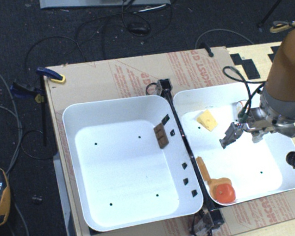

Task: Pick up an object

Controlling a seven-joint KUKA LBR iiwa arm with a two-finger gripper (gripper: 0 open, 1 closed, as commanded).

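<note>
My gripper [231, 135] hangs over the middle of the right bin [272, 178], reaching in from the right, and nothing shows in its grasp. A yellow wedge [207, 120] lies up and to the left of it, a short way off. At the bin's front left corner rests a red-orange ball-like piece [223, 191] joined to a tan wooden handle [203, 169]. A small brown block [161, 135] sits in the left bin [86, 151] near its right wall.
The grey and orange arm [290, 82] covers the right bin's far right side. A black divider strip [184, 147] runs between the bins. Cables and a clamp [50, 75] lie beyond the bench's back edge.
</note>
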